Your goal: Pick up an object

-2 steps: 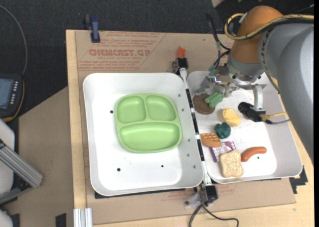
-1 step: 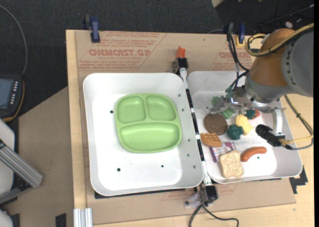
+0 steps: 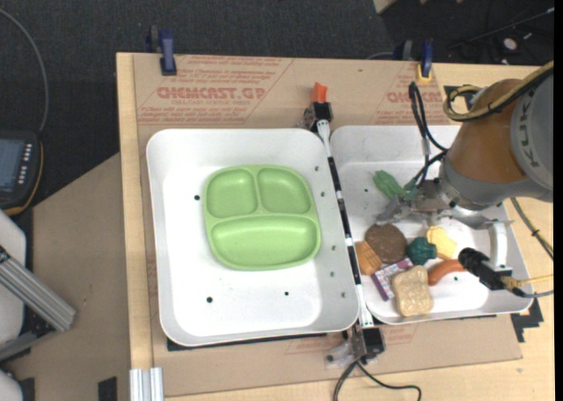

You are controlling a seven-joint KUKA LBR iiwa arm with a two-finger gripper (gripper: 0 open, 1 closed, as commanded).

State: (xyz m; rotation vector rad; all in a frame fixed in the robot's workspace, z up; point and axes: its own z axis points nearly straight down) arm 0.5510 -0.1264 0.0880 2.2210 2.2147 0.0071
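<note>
Two white bins on the desk: a green divided plate in the left, toys piled at 5 o'clock in the right bin. Gripper hovers over them; can't tell if it's open.

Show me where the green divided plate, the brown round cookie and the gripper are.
green divided plate (image 3: 261, 217), camera view, on the ridge between its compartments.
brown round cookie (image 3: 386, 239), camera view, on its top face.
gripper (image 3: 406, 203), camera view, at its metal tip.
</note>
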